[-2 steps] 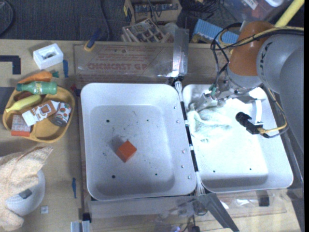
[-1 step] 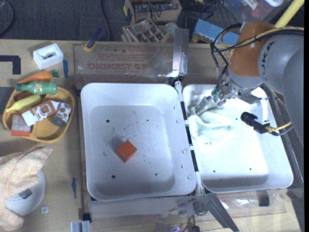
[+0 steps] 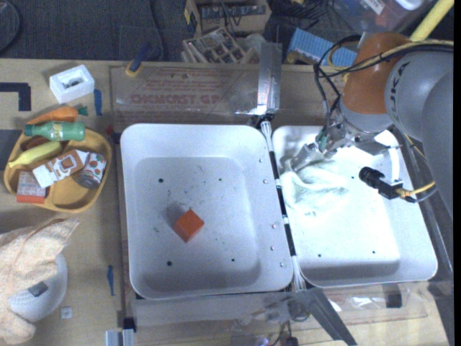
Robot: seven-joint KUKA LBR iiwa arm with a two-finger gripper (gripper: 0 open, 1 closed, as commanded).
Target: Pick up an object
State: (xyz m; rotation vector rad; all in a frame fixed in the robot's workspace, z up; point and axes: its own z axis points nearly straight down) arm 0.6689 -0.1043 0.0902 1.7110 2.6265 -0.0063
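We see the jaws (image 3: 322,146) low in the right white bin (image 3: 374,265), apparently clamped on a pale, crumpled cloth-like piece (image 3: 313,182); we would lift slowly and check it rises. The small orange block (image 3: 189,225) sits in the left white bin (image 3: 144,150). Red lettering on the clear sheet (image 3: 180,96) is illegible.
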